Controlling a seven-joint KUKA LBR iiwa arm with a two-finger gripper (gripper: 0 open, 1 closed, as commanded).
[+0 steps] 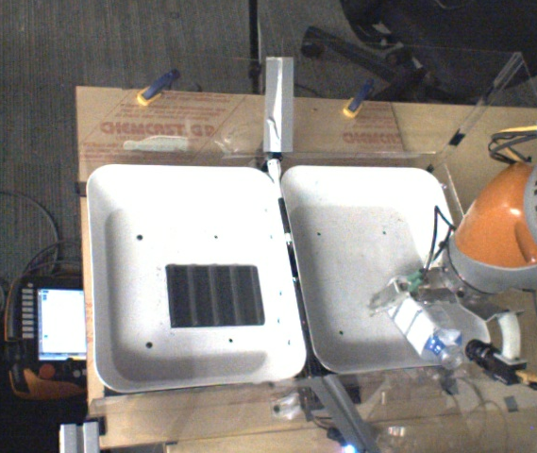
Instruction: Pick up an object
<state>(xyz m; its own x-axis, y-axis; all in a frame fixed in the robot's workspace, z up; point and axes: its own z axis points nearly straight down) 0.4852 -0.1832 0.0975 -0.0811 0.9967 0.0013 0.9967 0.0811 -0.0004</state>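
Sitting far left, off the worktop (98, 111), a handheld control pendant (46, 333) with a lit screen is lying on the dark floor, cables trailing round it. Left white bin (117, 206) is resting on the worktop, holding a dark ribbed rectangular tray (215, 295) lying flat near its middle, a little toward the near side. Two clamps with blue-and-yellow handles are gripping the far edge of the worktop, one (158, 86) above the left bin, one (358, 98) above the right bin. A grey upright post (278, 107) is standing between them, at the seam of the two bins. Right white bin (344, 215) is sitting just beside the left one, rims touching. At its near right corner a clear plastic bottle-like object (419, 321) with a bluish end is lying tilted, right up against the bin wall. The hand (430, 293) is hanging just over that object; cannot tell if it's spread or pinching, too blurred and partly hidden by the wrist. Grey arm with orange band (499, 225) is reaching in from the right, covering the bin's right rim.
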